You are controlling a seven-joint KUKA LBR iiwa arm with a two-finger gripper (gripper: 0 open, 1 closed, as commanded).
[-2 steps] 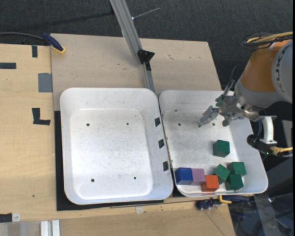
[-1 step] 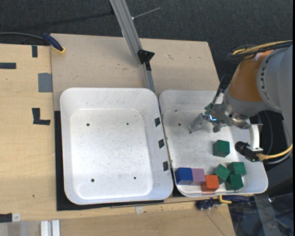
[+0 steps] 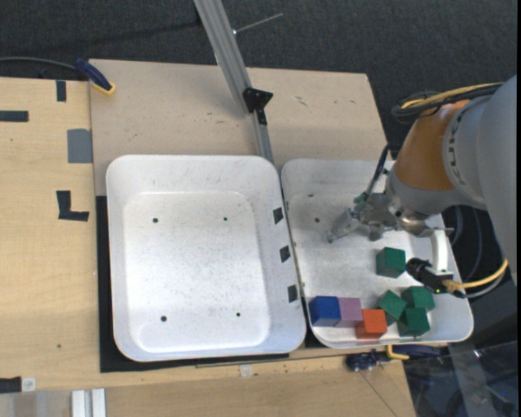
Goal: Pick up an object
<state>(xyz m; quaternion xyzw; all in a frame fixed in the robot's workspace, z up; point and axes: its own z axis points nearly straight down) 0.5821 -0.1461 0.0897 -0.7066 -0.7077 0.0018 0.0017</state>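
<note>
While the gripper (image 3: 341, 230) hangs over the right bin (image 3: 330, 185), fingers spread and pinching nothing, blocks lie at that bin's near end: blue block (image 3: 325, 310), purple block (image 3: 350, 309), orange block (image 3: 373, 321), several green blocks (image 3: 391, 261). Left bin (image 3: 122, 181) adjoins.
</note>
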